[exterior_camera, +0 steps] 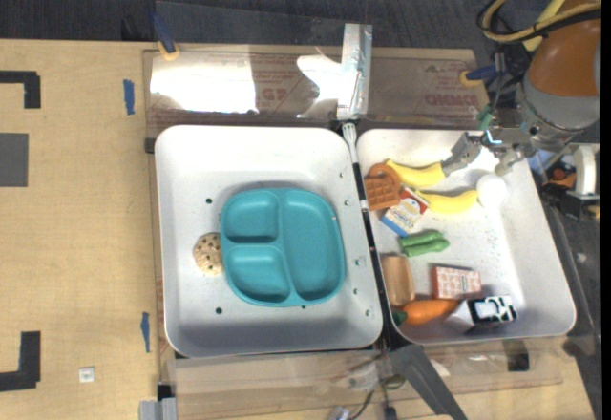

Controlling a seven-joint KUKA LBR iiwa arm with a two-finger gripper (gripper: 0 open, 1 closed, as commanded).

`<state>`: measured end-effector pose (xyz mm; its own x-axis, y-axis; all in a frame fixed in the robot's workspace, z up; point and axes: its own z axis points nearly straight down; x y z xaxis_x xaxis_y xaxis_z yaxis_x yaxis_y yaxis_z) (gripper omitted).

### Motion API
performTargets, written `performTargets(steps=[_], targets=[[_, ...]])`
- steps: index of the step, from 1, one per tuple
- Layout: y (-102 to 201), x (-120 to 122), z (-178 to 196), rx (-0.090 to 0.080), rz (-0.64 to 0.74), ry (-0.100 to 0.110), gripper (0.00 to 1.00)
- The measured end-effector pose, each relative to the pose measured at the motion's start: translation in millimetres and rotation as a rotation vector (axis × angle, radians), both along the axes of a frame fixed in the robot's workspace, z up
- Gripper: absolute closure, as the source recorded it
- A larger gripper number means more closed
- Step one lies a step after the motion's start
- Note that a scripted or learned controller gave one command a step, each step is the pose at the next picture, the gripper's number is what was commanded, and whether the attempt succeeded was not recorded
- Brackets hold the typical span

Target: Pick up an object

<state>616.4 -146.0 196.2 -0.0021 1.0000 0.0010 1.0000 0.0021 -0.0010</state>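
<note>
The right bin [535,246] holds the loose objects: two yellow bananas [427,175], an orange waffle piece [381,185], a red and white packet [405,214], a green pea pod [423,241], a brown bread piece [396,278], a red box [454,280], a carrot [429,311] and a black and white toy car [493,310]. My gripper [485,157] hangs over the bin's far right part, just right of the upper banana and above a small white object [493,187]. It is open, with nothing between its fingers.
The left bin [181,179] holds a teal divided plate [284,244] and a cookie [208,253] beside the plate's left edge. A clear plastic sheet [258,74] stands behind the bins. The arm's orange band [565,65] and yellow cables [525,3] occupy the upper right.
</note>
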Motion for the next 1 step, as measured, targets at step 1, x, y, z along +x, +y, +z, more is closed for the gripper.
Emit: performTargets(steps=[1], targets=[[21.7,33.4,80.6,-0.002,-0.112,-0.009,0.0]])
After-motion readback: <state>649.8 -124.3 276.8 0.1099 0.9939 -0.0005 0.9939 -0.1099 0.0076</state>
